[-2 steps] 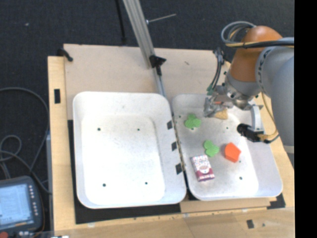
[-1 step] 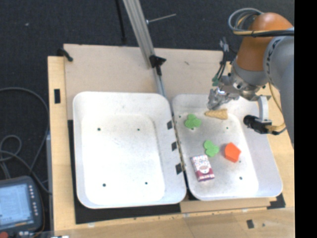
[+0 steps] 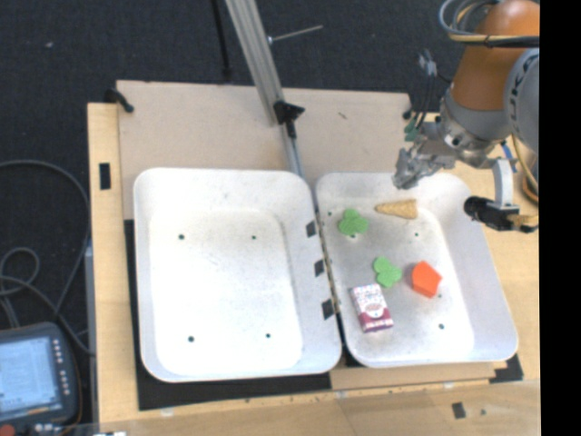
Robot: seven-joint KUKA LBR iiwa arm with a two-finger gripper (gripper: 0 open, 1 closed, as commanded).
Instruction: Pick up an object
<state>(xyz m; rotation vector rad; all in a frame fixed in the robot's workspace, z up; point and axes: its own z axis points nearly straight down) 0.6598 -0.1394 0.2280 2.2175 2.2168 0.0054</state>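
Five objects lie in the right bin (image 3: 472,243); the tool (image 3: 406,178), grip state indeterminate, hovers above the far cone (image 3: 398,209), approach under way, descent evidently next.

white bins (image 3: 227,189); two green clovers (image 3: 353,224), tan cone (image 3: 398,209), orange-red block (image 3: 425,279), maroon-and-white patterned carton (image 3: 371,308); arm orange-banded grey.

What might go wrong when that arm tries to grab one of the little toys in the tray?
The tan cone lies flat below the gripper, near the right bin's back wall, so the fingers might slide off or bump the wall. The green piece and orange block sit close together, so reaching for one could knock the other.
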